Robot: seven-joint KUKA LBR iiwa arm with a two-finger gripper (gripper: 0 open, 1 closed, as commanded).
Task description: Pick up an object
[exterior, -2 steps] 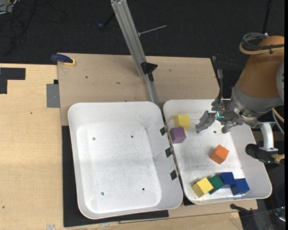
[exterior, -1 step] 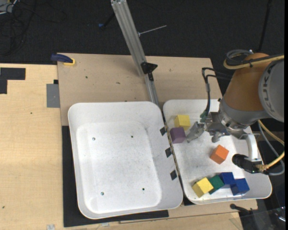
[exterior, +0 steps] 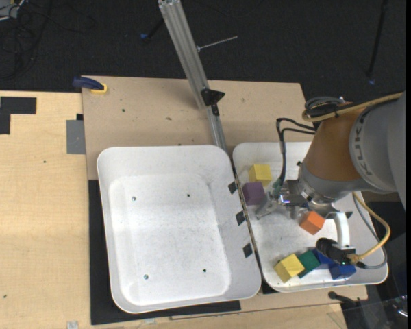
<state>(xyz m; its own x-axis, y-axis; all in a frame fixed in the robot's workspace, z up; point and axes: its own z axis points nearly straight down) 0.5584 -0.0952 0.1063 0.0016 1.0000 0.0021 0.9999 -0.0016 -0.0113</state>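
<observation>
Camera view, from above and at a slant: two shallow white bins sit side by side on a wooden bench. The left bin (exterior: pixel 123 177) is the larger in frame; the right bin (exterior: pixel 370 269) holds all the loose objects. The grey arm (exterior: pixel 387 142), with its orange band (exterior: pixel 332 153), enters from 3 o'clock and bends down over the right bin. Its gripper (exterior: pixel 282 201) sits low near the middle of that bin, pointing toward 9 o'clock; whether the jaws are apart or together I cannot tell, and nothing is clearly seen between them.

A purple block (exterior: pixel 253 192) lies just beside the gripper at its 9 o'clock, near the wall shared by the bins. A yellow block (exterior: pixel 261 173) rests at 12 o'clock from the purple one, close to it. An orange block (exterior: pixel 312 221) lies just under the wrist, at 4 o'clock from the gripper. Toward the bin's 6 o'clock edge a second yellow block (exterior: pixel 289 266), a green block (exterior: pixel 308 260) and a blue piece (exterior: pixel 337 267) huddle together in a row. A slanted aluminium rail (exterior: pixel 188 50) rises beyond the bins toward 12 o'clock.
</observation>
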